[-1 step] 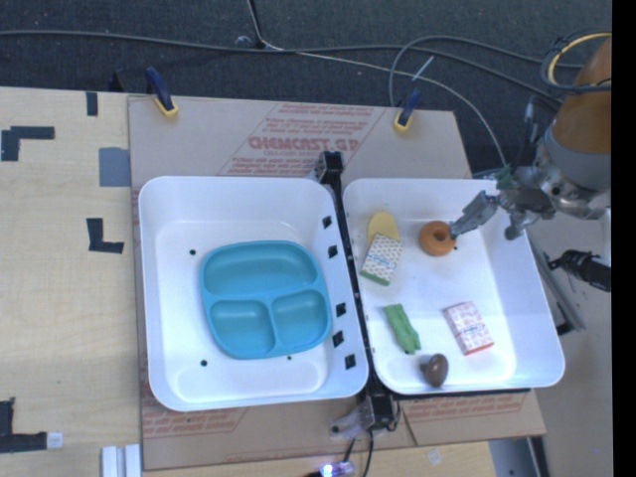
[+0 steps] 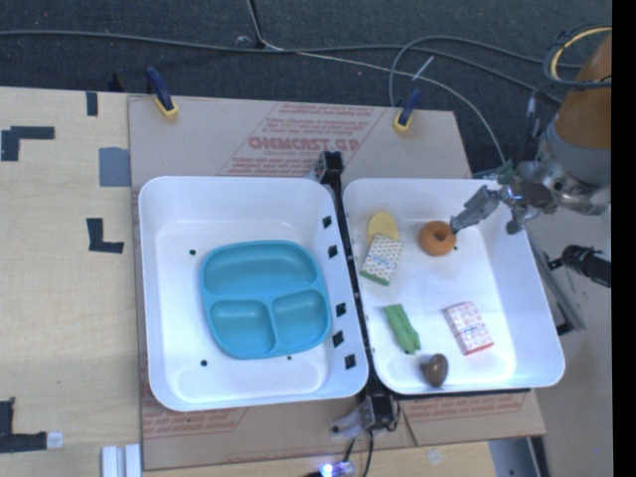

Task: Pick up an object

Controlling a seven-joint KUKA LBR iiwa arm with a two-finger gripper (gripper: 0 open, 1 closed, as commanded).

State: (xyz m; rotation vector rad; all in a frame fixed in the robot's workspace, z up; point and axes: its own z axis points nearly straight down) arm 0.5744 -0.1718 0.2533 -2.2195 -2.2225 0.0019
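The right bin (image 2: pixel 527 296) holds several small items: an orange-brown donut (image 2: pixel 436 238), a yellow piece (image 2: pixel 383 226), a white packet with green dots (image 2: pixel 382 260), a green object (image 2: pixel 402 328), a pink and white packet (image 2: pixel 467 327) and a brown lump (image 2: pixel 434 369). My gripper (image 2: pixel 492 219) hangs over the bin's upper right part, just right of the donut. It is open, with one finger (image 2: pixel 467 214) reaching down-left toward the donut and nothing between the two.
The left bin (image 2: pixel 169 266) holds a blue divided tray (image 2: pixel 266 297). A black divider (image 2: pixel 343 266) runs between the bins. Cables loop across the dark floor behind, and two clamps (image 2: pixel 405 117) pin the cardboard base.
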